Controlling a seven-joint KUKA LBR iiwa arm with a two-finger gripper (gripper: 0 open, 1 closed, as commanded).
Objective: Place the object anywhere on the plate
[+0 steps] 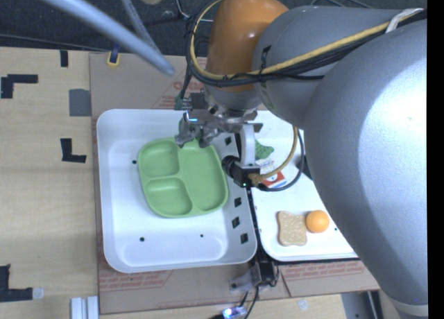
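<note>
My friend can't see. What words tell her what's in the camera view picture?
A big grey robot arm reaches from the right, its gripper over the far edge of a green divided plate in the left white bin. The right bin holds a toast slice and a small orange.

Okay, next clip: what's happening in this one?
A grey robot arm reaches in from the right, its gripper hanging over the upper right edge of a green divided plate in the left white bin. The right bin holds a toast slice and a small orange ball. The plate's compartments hold nothing yet.
</note>
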